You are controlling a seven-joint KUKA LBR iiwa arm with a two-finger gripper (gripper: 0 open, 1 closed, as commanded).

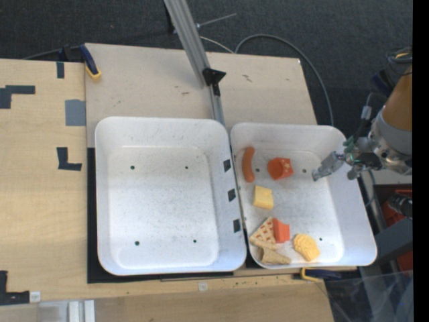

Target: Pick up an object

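**Gripper at the right bin's edge, 6 items lying to its left**

Dark carpet surrounds a pale wooden bench (40,180) that bears 2 shallow white bins side by side. Farthest from the gripper is the left bin (161,196). Touching its right wall is the right bin (335,206), which holds every loose item.

Taken from left to right, all of them lie to the left of the gripper (320,172): an orange sausage (248,163) furthest off and roughly level with it; a yellow block (263,197) lower down; a pizza slice (264,233) and a tan cracker (273,255) near the bin's front wall; a red-orange block (280,168) level with the gripper and nearest it, yet apart from it; a small orange piece (281,231) against the pizza slice; and a yellow corn cob (306,247) below the gripper toward the front.

Nothing sits between the gripper's fingers, but whether they are spread or pressed together cannot be made out.
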